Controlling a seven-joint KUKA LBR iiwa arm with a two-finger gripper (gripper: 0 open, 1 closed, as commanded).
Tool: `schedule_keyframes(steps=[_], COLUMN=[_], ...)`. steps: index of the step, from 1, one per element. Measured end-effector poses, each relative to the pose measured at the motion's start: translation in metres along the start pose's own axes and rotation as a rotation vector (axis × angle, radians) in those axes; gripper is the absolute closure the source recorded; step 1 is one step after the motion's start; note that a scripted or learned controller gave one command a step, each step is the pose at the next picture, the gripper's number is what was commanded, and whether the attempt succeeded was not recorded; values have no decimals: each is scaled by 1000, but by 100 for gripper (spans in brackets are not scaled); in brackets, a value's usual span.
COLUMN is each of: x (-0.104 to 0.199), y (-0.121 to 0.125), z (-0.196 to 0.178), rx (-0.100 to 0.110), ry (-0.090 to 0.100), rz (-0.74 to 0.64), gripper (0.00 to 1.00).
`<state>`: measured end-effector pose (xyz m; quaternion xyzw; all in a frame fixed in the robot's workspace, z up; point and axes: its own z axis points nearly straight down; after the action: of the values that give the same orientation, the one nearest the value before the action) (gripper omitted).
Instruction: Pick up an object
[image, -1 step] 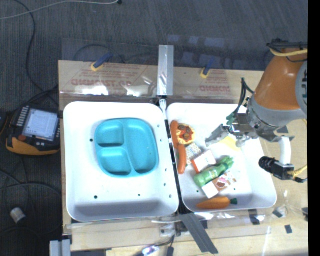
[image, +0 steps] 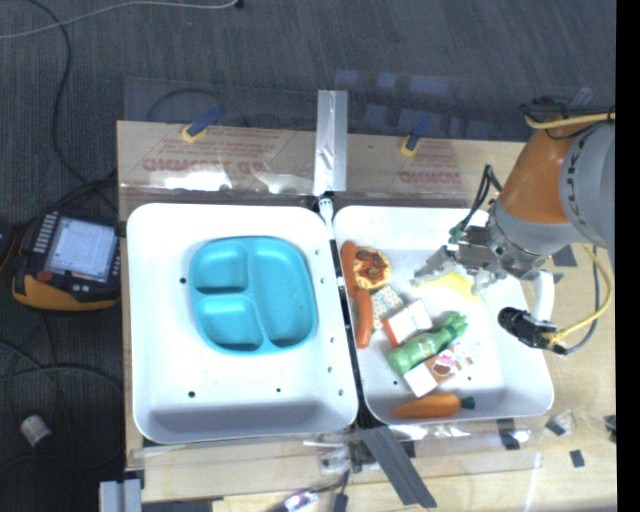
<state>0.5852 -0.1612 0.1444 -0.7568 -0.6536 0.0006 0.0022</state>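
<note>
Dark ribbed carpet (image: 70, 90) all around; on it a pale wooden bench (image: 300, 150) with a glossy plastic sheet taped across the far edge; two shallow white bins side by side, smooth and round-cornered, the left bin (image: 160, 390) bearing a turquoise divided plate (image: 255, 295) of three compartments, matte and softly rounded; the right bin (image: 520, 385) crowded with toy food. Reaching in from the right, the grey arm (image: 590, 190) with its glossy orange band, bent down over the far right part of the right bin; gripper (image: 455, 272) low there, jaws spread apart, nothing clamped between them, hovering over a flat yellow piece (image: 457, 287) near the bin's far right; contact with it impossible to judge. Off to the left on the carpet, a grey and orange handheld pendant (image: 70, 255) with a lit screen. Along the right bin's left wall, a long orange carrot (image: 362, 305), smooth and tapered; just beside its upper end a pizza slice (image: 371, 265), red-topped; mid-bin a green plastic bottle (image: 428, 343) lying tilted, touching a white and red box (image: 408, 322); just below the bottle a small printed carton (image: 445, 366); near the front wall a short carrot (image: 428, 405) lying flat.
</note>
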Motion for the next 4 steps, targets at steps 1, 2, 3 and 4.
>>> schedule_keyframes(steps=[1,2,3,4], x=[69,14,-25,-34], y=[-32,4,1,-25], z=[-38,-14,52,-23], rx=[0,0,-2,-2], ry=[-1,-3,-2,-2], rz=[17,20,34,13], gripper=[0,0,0,0])
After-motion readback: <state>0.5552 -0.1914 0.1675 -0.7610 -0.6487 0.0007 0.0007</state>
